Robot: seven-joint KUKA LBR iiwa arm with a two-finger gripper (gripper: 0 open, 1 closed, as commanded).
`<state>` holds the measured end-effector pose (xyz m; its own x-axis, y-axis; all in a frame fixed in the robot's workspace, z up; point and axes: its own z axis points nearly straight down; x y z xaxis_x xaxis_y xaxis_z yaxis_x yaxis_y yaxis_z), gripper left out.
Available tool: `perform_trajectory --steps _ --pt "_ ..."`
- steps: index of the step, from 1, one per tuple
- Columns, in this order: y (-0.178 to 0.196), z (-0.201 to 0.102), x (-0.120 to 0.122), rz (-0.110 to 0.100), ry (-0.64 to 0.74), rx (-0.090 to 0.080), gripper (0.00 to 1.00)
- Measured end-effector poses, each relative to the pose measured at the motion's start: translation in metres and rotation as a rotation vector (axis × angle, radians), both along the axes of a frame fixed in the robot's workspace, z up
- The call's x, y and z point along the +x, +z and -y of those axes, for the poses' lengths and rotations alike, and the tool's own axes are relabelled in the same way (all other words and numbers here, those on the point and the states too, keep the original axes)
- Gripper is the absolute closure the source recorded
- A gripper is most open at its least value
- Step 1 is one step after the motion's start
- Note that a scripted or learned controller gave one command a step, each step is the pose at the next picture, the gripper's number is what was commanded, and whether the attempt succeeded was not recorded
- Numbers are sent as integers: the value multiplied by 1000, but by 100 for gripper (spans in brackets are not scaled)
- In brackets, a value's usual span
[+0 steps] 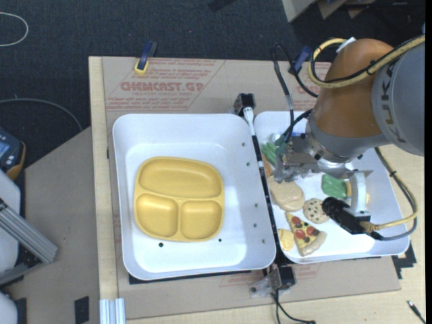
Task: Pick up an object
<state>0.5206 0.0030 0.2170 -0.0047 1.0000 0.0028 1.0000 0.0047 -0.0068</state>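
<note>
The right bin [388, 245] holds toy food: a pizza slice [305, 234], a chocolate-chip cookie [314, 210], a beige round piece [288, 196], a yellow cheese wedge [286, 239], a green piece [335, 184] and another green piece [271, 151] by the bin's left wall. My gripper [286, 169] hangs low over the left part of this bin, just above the beige piece, and the arm's orange band and grey wrist cover much of the bin's back half.
In the left bin [128, 140] sits a yellow three-compartment tray [179, 198]. Black clamps stand at the divider's far end [244, 103] and near end [280, 277]. Cables loop around the wrist and trail over the right bin's front right corner.
</note>
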Motion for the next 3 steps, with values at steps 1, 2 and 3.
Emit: perform_trajectory --steps 1,2,3 --pt "2 0 -18 2 -6 -1 100" --pt "17 6 -9 10 -5 -4 100" --pt "-3 1 -12 1 -6 -2 100"
